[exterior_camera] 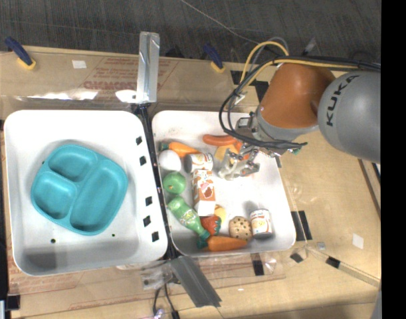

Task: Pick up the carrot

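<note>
Grey arm (pixel 349 115), black KUKA lettering; orange wrist band (pixel 292 98); yellow and black cables (pixel 252 62); metallic claw (pixel 239 165).

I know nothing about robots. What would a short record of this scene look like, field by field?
arm: grey with an orange band, reaching in from the right
tool: low over the upper part of the right bin
left bin: holds a teal divided plate
right bin: crowded with toy food
carrots: one at the bottom edge, one at upper left
other items: green apple, white egg, small can, cookie
</note>
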Robot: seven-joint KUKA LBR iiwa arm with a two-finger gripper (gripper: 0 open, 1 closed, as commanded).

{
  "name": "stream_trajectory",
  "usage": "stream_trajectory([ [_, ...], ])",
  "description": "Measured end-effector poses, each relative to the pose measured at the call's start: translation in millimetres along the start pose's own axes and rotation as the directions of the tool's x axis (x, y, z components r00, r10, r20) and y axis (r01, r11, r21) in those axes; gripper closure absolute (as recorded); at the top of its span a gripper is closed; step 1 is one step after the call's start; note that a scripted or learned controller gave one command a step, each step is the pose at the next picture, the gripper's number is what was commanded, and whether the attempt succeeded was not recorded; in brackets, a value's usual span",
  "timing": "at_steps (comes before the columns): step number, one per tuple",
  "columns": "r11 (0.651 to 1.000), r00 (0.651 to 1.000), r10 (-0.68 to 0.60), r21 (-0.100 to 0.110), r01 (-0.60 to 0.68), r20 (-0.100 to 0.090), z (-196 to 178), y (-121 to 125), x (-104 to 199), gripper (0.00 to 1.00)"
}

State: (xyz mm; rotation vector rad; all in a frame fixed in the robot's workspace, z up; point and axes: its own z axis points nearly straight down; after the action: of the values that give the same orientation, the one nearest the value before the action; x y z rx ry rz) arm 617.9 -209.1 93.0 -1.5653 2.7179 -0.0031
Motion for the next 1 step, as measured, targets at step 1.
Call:
stream_trajectory([
  [1,0.996,0.996,-0.089,0.002,0.089,-0.001,-3.0,-36.5,-18.8,1.00],
])
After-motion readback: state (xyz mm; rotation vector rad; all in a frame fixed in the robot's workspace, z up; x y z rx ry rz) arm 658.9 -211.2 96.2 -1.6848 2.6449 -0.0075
